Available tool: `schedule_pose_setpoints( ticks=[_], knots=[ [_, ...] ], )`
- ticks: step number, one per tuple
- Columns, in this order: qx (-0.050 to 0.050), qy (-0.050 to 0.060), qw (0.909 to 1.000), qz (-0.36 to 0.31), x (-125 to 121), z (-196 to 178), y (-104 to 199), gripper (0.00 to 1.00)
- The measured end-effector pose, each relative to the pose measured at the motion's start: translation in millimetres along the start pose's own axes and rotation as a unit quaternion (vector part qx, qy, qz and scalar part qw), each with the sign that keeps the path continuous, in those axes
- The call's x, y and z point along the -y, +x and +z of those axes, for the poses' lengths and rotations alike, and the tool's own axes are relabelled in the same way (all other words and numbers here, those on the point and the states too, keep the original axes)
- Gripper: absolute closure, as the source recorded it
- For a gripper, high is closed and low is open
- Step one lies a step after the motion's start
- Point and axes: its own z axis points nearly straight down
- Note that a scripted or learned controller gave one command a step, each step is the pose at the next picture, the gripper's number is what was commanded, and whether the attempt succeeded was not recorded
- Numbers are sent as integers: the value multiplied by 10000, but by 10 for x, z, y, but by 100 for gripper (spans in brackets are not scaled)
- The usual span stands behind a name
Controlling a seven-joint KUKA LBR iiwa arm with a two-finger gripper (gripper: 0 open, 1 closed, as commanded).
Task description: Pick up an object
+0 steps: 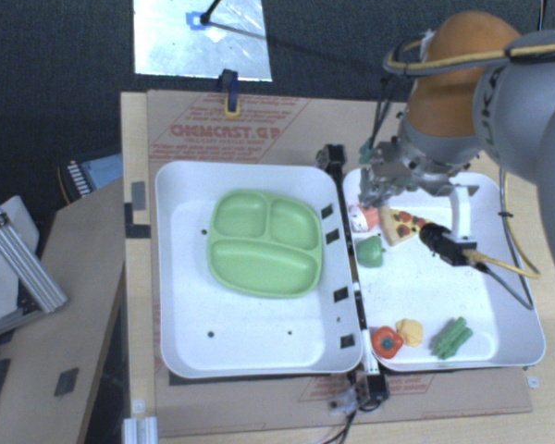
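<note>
On the bench, the right bin (513,326) holds a pizza slice (404,225): probably light, stiff plastic, best pinched across its edges; the gripper (375,195) grip state is unclear.

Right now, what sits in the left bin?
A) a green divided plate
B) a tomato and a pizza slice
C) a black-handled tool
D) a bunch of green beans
A: the green divided plate lies alone in the left bin, while the small food pieces, such as the tomato, lie in the right bin.
</note>
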Motion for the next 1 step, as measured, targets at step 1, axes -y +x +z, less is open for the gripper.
schedule_pose_setpoints(
  ticks=[1],
  knots=[
    [-1, 2, 10000, 0, 84, 80, 564, 100]
  ],
)
